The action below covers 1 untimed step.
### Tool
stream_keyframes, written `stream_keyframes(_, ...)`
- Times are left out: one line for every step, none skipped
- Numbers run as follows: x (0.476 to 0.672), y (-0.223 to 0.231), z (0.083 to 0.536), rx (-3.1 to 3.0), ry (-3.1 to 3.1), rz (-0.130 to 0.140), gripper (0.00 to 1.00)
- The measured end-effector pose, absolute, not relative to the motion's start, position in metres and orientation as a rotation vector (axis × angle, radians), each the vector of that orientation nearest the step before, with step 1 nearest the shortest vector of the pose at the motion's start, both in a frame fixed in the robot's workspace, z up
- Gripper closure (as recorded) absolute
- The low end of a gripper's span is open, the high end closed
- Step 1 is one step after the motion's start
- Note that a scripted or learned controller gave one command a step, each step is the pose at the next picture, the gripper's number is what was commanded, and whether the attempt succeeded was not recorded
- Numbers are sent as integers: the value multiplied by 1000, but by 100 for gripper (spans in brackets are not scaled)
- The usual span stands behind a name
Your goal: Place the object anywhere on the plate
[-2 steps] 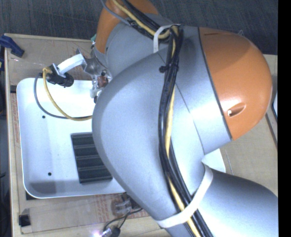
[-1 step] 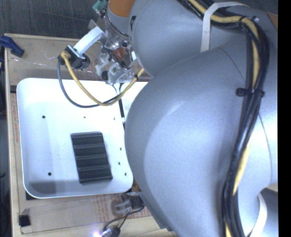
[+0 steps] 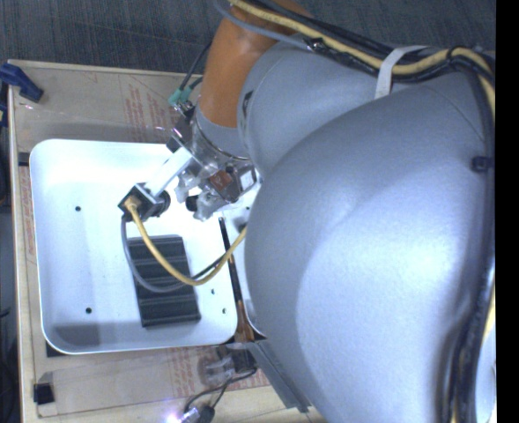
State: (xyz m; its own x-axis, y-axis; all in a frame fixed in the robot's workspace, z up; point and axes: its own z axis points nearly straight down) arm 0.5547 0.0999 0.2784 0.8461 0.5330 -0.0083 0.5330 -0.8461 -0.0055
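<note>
Gripper (image 3: 204,192) hovers over the upper right of the left bin (image 3: 74,263), and the dark block (image 3: 164,282) lies flat on the bin floor just below it, toward the near right corner (whether the gripper is open or closed, I cannot tell from here). The danger, I'd say: that block is a low, matte, ribbed rectangular slab, so an off-centre descent could skate off its ridges or shove it across the smooth, glossy white floor.

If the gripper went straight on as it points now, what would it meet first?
Likely the floor of the white bin, beside the black ribbed block; the gripper seems aimed downward, but depth is unclear.
</note>
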Motion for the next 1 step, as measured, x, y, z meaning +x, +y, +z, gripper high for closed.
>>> stream_keyframes(487, 62, 208, -2936, -1105, 12, 100)
